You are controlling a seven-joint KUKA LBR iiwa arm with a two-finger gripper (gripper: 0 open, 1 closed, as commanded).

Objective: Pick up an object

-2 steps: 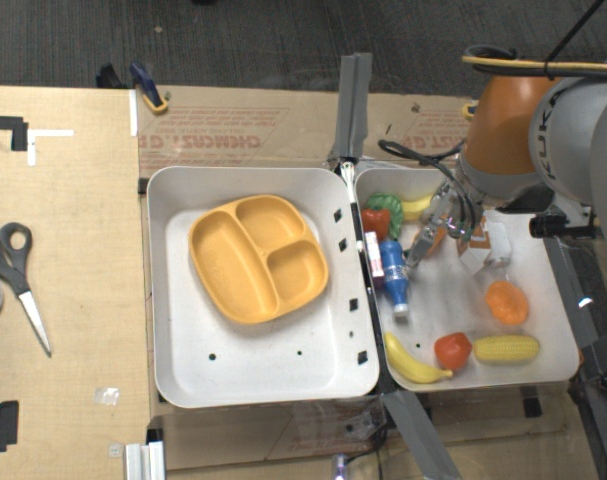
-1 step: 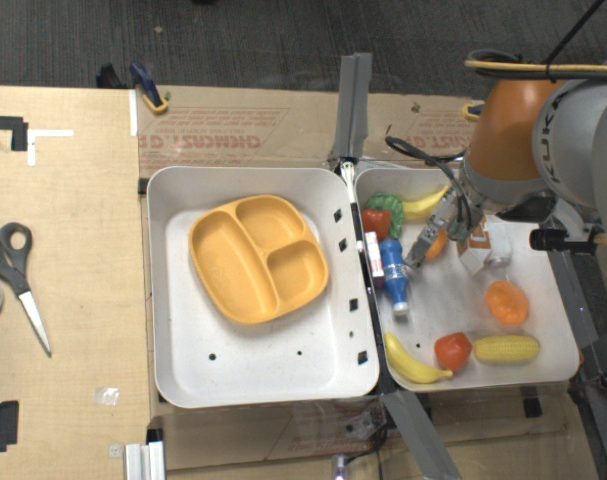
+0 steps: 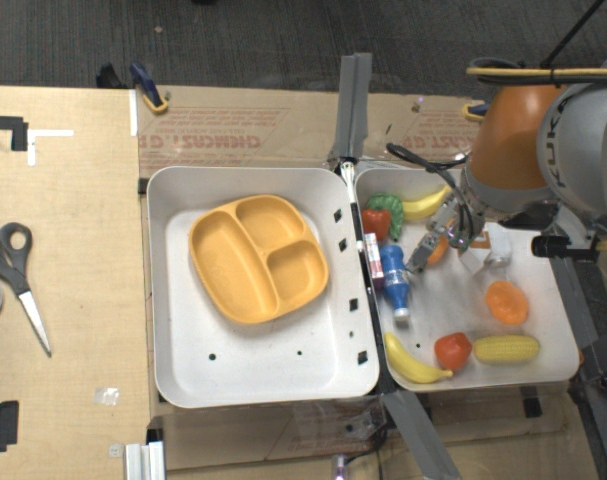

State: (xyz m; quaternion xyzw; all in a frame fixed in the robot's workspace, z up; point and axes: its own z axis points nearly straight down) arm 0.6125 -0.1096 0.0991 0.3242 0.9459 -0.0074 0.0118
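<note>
From above, the grey arm with its orange band reaches in from the right over the right-hand shallow white bin [image 3: 568, 353]. Its two-finger gripper [image 3: 445, 243] hangs low in the bin's upper middle; whether it is spread or pinching anything I cannot tell.

Just beside it lies a small orange piece [image 3: 436, 252], with a blue plastic bottle [image 3: 393, 273] along the left wall, a red and green strawberry toy [image 3: 380, 215] and a yellow banana [image 3: 427, 203] near the top edge. Toward the near edge sit an orange round fruit [image 3: 507, 302], a yellow corn cob [image 3: 504, 347], a red tomato [image 3: 452, 349] and a second yellow banana [image 3: 412, 364].

The bin's middle floor is bare white.

The left white bin [image 3: 263, 368] holds a yellow three-part plastic plate [image 3: 259, 258] with open floor around it. Grey-handled scissors [image 3: 19, 278] lie on the pale wooden bench [image 3: 63, 198].
</note>
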